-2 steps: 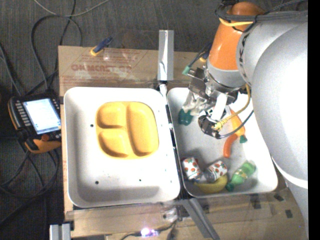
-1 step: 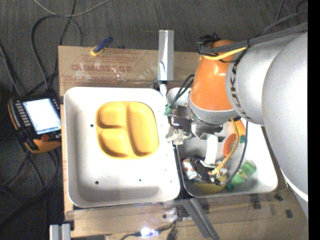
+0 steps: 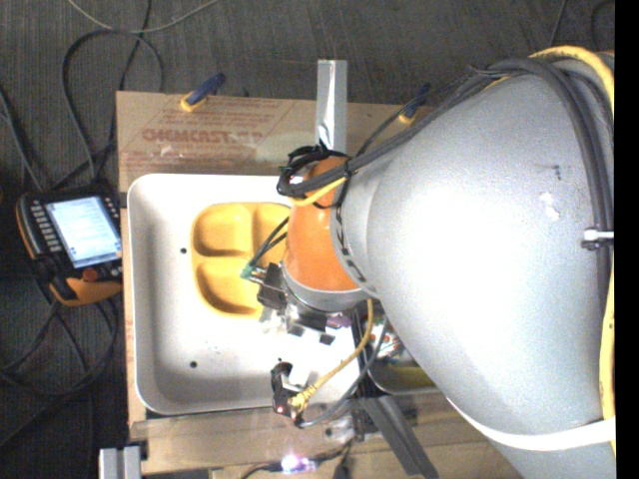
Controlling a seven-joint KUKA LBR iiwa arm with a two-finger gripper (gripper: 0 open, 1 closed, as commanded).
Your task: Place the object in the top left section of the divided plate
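Observation:
A yellow divided plate (image 3: 228, 257) lies in the left white bin (image 3: 160, 297), towards its upper middle. The arm's orange band (image 3: 315, 242) and wrist hang over the plate's right side and hide that part of it. My gripper (image 3: 287, 317) is below the wrist, just off the plate's lower right rim, seen from above and largely hidden by the wrist hardware. A small green piece (image 3: 247, 270) shows at the plate's right edge beside the wrist; whether it is the object or part of the wrist is unclear.
The big grey arm body (image 3: 479, 257) covers the right bin. A teach pendant (image 3: 75, 233) lies on the floor to the left. Cardboard (image 3: 200, 133) with a blue clamp (image 3: 203, 90) lies behind the bin, and a metal post (image 3: 331, 98) stands there. Loose cables (image 3: 319, 382) hang at the bin's front edge.

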